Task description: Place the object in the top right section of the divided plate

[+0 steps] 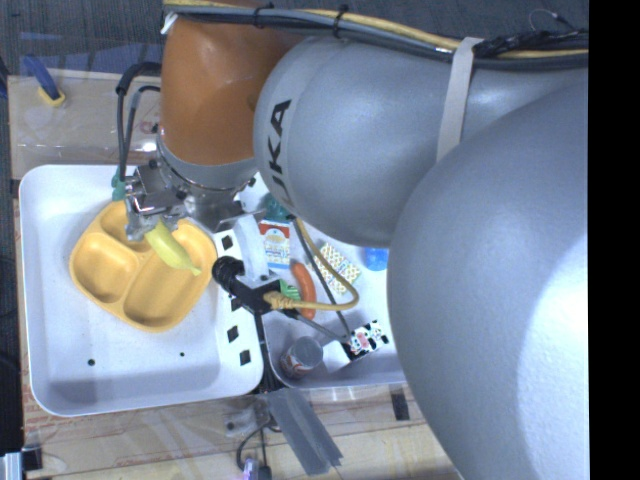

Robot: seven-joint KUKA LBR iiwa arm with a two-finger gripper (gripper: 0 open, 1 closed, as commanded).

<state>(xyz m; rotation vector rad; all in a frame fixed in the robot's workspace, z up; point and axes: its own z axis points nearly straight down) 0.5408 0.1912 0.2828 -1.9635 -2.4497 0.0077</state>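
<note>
A yellow banana (172,250), curved and slim, lies tilted over the upper right part of the yellow divided plate (120,268) in the left bin (60,368). The gripper (143,211) hangs right at its upper end, arm bent low overhead; whether it pinches the banana, I cannot tell

End effector (150,208) over yellow divided plate (112,263) in left bin (50,368); banana (172,248) at fingertips.
</note>
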